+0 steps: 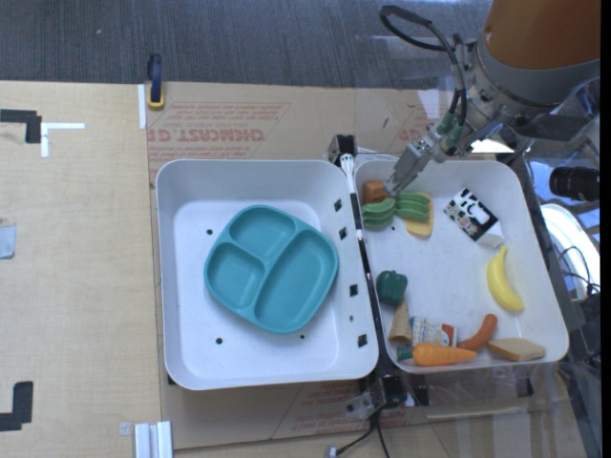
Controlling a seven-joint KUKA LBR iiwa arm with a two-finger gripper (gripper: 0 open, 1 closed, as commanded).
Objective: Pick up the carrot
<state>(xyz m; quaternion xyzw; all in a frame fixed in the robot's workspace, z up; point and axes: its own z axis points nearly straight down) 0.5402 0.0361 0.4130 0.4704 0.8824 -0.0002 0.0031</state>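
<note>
Camera view: the orange toy carrot (443, 355) lies along the near wall of the right white bin (537, 219), its long axis running left to right, thick end left and tapered tip right. Close around it sit a small printed carton (431, 331), a tan cone-shaped piece (399, 322), a reddish-orange sausage (479, 331) and a tan bread slice (517, 349). Further back are a dark green broccoli piece (390, 286), a yellow banana (503, 281) and a black-and-white card (470, 214). The gripper (395, 181) hangs at the bin's far left corner above a green ribbed toy (380, 212); whether its fingers are parted cannot be told. The left white bin (181, 303) holds a teal divided plate (272, 268).
</note>
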